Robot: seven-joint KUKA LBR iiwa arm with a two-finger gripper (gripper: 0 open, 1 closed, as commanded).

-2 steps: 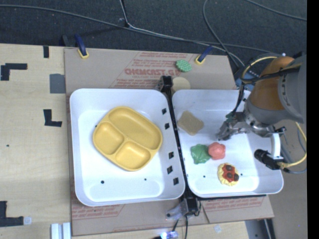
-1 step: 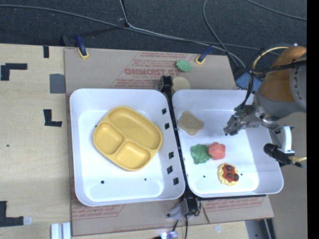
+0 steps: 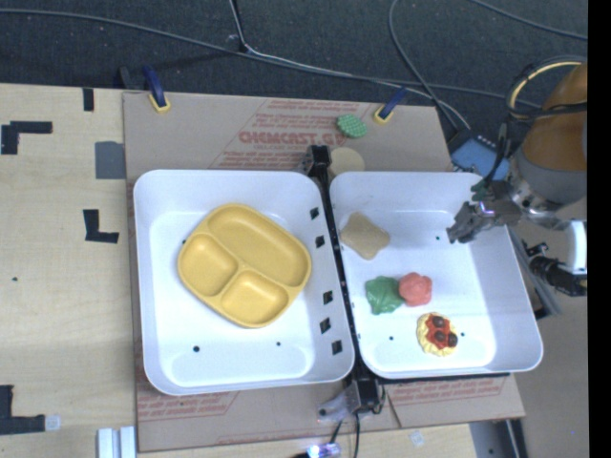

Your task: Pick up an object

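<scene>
The right bin [image 3: 477, 256] holds a tan flat piece [image 3: 364, 236] near its left wall, a green lump [image 3: 383, 295] touching a red lump [image 3: 415, 288], and a small yellow piece with red and dark spots [image 3: 437, 334] near the front. My gripper [image 3: 465, 227] hangs over the right bin's far right part, apart from all of these. Nothing shows between its dark tips.
The left bin [image 3: 162, 351] holds a yellow divided plate [image 3: 244, 264]. A green waffle-like piece [image 3: 351, 125] lies on the cardboard behind the bins. Cables run across the dark floor at the back. Blue clamps [image 3: 156, 93] hold the cardboard's rear edge.
</scene>
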